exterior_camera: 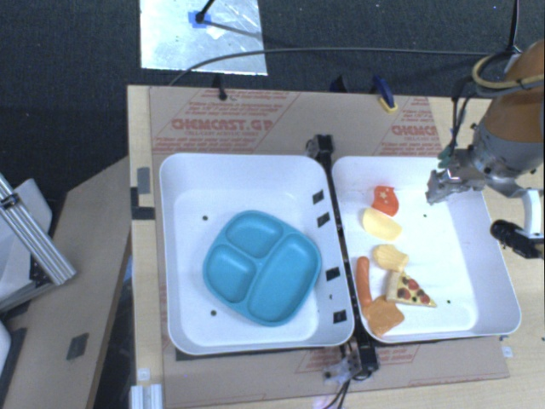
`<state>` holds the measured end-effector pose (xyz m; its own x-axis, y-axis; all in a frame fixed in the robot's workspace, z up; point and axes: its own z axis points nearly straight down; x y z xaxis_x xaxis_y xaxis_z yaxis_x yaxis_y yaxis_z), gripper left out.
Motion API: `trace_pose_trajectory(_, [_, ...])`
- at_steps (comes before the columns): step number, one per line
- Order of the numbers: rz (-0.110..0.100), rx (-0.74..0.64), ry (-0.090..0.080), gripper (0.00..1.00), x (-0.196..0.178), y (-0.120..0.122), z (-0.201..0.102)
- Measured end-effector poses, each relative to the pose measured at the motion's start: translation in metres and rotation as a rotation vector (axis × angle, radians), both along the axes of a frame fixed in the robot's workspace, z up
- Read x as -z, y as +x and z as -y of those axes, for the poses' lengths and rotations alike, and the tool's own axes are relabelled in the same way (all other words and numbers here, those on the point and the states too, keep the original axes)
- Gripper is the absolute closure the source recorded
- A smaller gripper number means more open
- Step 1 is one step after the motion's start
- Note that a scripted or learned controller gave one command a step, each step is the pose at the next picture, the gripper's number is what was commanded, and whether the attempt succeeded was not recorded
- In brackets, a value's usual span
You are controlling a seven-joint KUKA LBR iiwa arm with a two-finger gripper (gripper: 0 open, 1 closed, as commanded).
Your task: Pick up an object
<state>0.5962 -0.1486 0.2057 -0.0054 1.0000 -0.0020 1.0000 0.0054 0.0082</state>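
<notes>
Gripper: the gripper (438, 186) hangs over the right bin (485, 262) near its far right corner; whether it is released or clenched cannot be told; nothing shows in its hold
Arm: the grey arm (511, 130) reaches in over the right bin's right edge
Nearest object: a red piece (386, 199) lies near the bin's far left part, apart from the gripper
Other objects: a yellow piece (381, 223), a pale chip (390, 256), a pizza slice (409, 290), a sausage (364, 281) and an orange piece (384, 316) run down the bin's left edge toward its near left corner
Left bin: the left bin (196, 177) bears a blue divided plate (261, 267)
Risk: the toys crowd together against the left wall, so a descent there could strike the wall, nudge a neighbour or close on two at once; the flat pizza slice may slip from a pinch
</notes>
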Motion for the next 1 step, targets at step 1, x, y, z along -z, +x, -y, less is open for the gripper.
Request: trace_pose_trajectory(1, [-0.002, -0.001, 0.0, 1.0, -0.0406, 0.0015, 0.0002])
